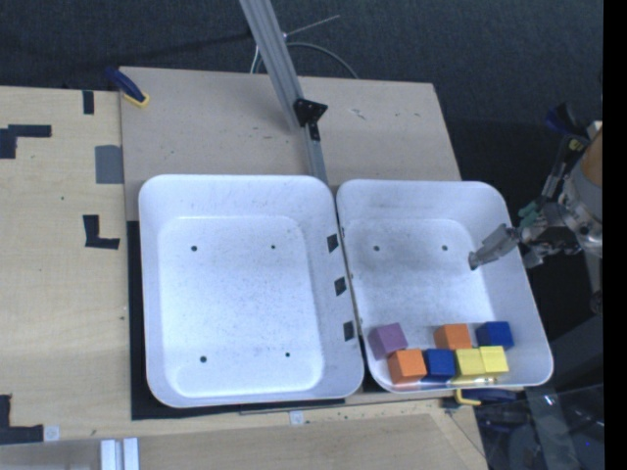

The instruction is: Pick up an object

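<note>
1. Along the right bin's [509, 292] near edge you see the blocks: purple [388, 338], two orange [407, 364], two blue [441, 362], two yellow [471, 362].
2. Farther back, the gripper [487, 252] hangs over that bin's right edge; you cannot tell its state.
3. The left bin [157, 292] lies alongside.

Arm [578, 199] cut off at the right edge, just behind the pincer [487, 253]. Pincer too small and blurred to tell its opening. Well below the pincer, small yellow thing [470, 381] half hidden under the right bin's [509, 218] near rim. Far to the pincer's left, table [59, 292] cut by the left and bottom edges.
</note>
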Controlling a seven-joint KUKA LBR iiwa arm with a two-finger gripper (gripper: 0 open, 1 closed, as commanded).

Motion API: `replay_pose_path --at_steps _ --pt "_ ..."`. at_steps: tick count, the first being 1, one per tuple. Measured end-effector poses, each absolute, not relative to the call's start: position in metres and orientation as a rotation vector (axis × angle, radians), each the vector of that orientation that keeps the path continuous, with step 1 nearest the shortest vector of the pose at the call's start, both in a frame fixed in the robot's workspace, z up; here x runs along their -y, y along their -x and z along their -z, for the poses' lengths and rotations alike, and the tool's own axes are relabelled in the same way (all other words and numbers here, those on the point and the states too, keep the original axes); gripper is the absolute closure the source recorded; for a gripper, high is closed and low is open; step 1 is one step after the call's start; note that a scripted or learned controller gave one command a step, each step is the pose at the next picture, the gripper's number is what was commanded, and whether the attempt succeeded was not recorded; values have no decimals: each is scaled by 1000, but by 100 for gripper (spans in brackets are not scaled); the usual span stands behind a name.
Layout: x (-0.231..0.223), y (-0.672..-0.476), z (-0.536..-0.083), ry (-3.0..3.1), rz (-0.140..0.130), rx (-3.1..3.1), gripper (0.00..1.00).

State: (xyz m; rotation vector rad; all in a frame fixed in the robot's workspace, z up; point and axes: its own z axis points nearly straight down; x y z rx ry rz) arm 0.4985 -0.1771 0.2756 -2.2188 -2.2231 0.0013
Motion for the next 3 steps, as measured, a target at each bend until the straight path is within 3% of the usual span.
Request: replay_pose_path --at_steps 1,2,3 --pt "209 -530 -88 2221 -5 2220 0" --pt "194 -536 -115 2218 1 2225 0" --pt "158 -521 -200 2220 6 2230 0"
